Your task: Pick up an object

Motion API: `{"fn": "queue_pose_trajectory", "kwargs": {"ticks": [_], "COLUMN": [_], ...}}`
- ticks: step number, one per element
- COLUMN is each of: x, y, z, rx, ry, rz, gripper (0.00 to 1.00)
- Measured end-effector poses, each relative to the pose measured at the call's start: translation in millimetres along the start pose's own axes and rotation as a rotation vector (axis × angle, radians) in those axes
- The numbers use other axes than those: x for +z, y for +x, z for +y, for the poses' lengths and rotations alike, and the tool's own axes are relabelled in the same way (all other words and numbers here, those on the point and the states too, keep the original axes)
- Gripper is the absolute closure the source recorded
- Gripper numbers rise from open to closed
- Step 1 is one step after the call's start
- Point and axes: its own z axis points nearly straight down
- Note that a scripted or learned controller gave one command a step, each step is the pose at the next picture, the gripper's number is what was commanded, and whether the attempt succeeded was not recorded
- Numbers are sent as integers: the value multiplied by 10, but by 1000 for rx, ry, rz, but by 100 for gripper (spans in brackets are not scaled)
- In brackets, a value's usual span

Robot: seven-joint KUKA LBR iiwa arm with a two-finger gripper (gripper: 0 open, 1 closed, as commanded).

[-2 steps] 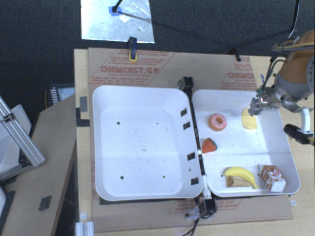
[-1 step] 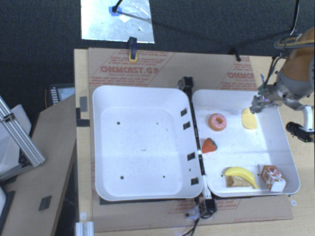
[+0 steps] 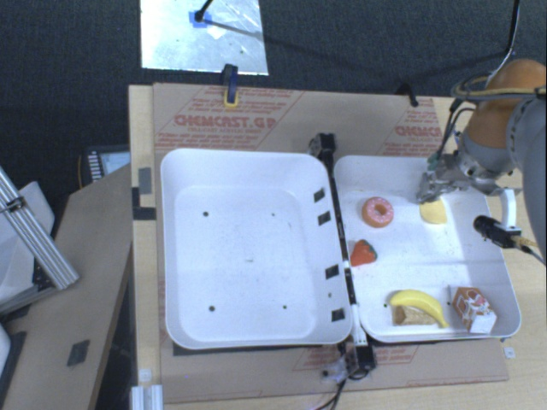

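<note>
The right bin [image 3: 389, 171] holds a pink frosted donut [image 3: 377, 212], a pale yellow piece [image 3: 434, 213], a red strawberry [image 3: 363, 253], a yellow banana [image 3: 420, 303] lying over a brown slice [image 3: 408, 316], and a small red-and-white box [image 3: 473, 307]. My gripper [image 3: 432, 190] hangs low over the bin's far right part, right above the pale yellow piece and touching or nearly touching its top edge. Nothing shows between its fingers.
The left bin [image 3: 248, 246] lies beside the right one, with a black clip strip [image 3: 335, 246] along the shared wall. Both bins rest on a cardboard sheet [image 3: 256, 118]. A silver foil square [image 3: 203, 22] lies behind the bench.
</note>
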Motion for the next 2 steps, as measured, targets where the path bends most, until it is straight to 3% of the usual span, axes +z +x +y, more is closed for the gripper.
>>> {"fn": "queue_pose_trajectory", "kwargs": {"ticks": [2], "x": [-268], "y": [-7], "z": [29], "rx": [-6], "ry": [-11], "rz": [-4], "gripper": [100]}}
